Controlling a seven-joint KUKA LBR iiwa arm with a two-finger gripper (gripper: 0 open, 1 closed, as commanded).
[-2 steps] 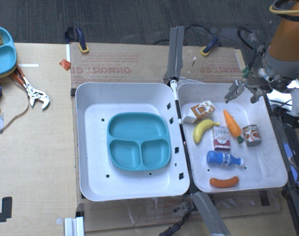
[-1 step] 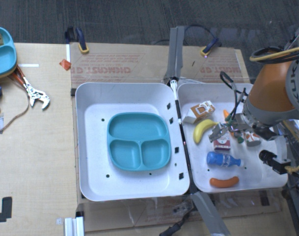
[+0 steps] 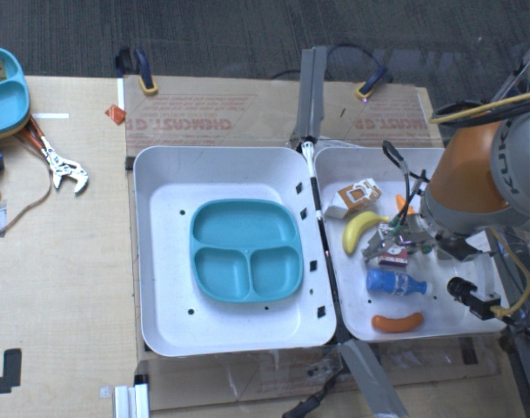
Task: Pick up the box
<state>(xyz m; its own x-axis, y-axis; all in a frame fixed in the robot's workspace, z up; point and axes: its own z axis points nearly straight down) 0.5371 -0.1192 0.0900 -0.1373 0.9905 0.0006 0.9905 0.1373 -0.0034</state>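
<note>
1. The claw (image 3: 395, 244) is seen low in the right-hand bin (image 3: 473, 327), carried in from the right by the grey arm (image 3: 499, 190) with its orange band (image 3: 466, 171). Whether it is open or closed cannot be told from this slanted view; nothing is seen held in it.

2. The box (image 3: 357, 197), a small white carton with a brown printed face, is found up and to the left of the claw, toward the far left corner of the same bin, near the bin's dividing wall. It is apart from the claw, with a banana (image 3: 362, 231) lying between the two.

3. The box is seen tilted rather than square to the bin: its long axis is judged to run from lower left to upper right, the brown face turned toward the camera. Its exact resting side cannot be made out.

4. Directly beneath the claw a crumpled dark-and-red packet (image 3: 390, 255) is seen, with a blue bottle (image 3: 395, 283) just below it and a sausage (image 3: 397, 322) nearer the front rim. An orange carrot-like piece (image 3: 405, 205) lies above the claw, right of the box.

5. The pick is judged not yet begun on the right thing: the claw would have to be raised clear, carried up and left over the banana, and turned so that the box is taken across its short side.

6. The left bin (image 3: 160, 259), holding a blue divided tray (image 3: 245, 249), lies well to the claw's left on the tabletop (image 3: 64, 277).
</note>
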